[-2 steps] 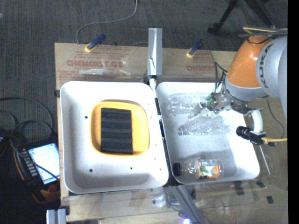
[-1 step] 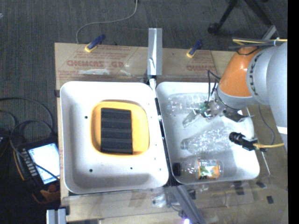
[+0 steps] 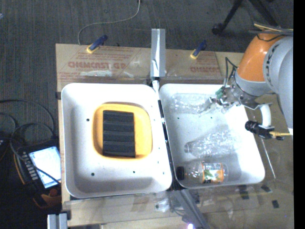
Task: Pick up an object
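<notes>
The right bin (image 3: 248,147) holds three clear plastic bottles. One bottle (image 3: 190,104) lies along the far wall, a second bottle (image 3: 212,142) lies across the middle, and a third bottle (image 3: 205,172) with an orange label and black cap rests by the near wall. My gripper (image 3: 222,96) hangs at the far right corner of this bin, right at the end of the far bottle; whether it touches the bottle is unclear. In the left bin (image 3: 76,128) sits a yellow block with a black ribbed top (image 3: 121,131).
A metal post (image 3: 157,56) stands behind the divider between the bins. Blue and yellow clamps (image 3: 96,43) (image 3: 198,48) pin the board at the back. A tablet (image 3: 43,163) and cables lie on the floor at left.
</notes>
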`<act>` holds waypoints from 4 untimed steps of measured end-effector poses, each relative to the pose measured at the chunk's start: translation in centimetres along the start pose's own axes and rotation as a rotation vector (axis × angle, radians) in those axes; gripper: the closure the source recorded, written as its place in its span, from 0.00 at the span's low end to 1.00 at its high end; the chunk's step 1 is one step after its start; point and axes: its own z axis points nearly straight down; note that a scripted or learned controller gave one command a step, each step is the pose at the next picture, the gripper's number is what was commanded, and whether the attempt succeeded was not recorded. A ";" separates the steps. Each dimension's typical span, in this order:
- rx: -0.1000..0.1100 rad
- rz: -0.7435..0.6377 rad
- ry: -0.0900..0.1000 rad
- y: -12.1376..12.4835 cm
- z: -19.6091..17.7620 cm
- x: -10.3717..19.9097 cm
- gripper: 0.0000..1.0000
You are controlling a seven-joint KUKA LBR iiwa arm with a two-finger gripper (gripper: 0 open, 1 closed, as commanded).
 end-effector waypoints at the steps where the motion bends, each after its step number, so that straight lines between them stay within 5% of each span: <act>1: 0.001 -0.032 0.000 -6.5 -4.6 -1.3 0.00; 2: -0.007 -0.097 -0.003 -6.3 3.5 -0.7 0.00; 3: -0.010 -0.097 0.001 -6.1 2.4 -0.6 1.00; 4: -0.010 -0.097 0.001 -6.2 2.5 -0.6 0.00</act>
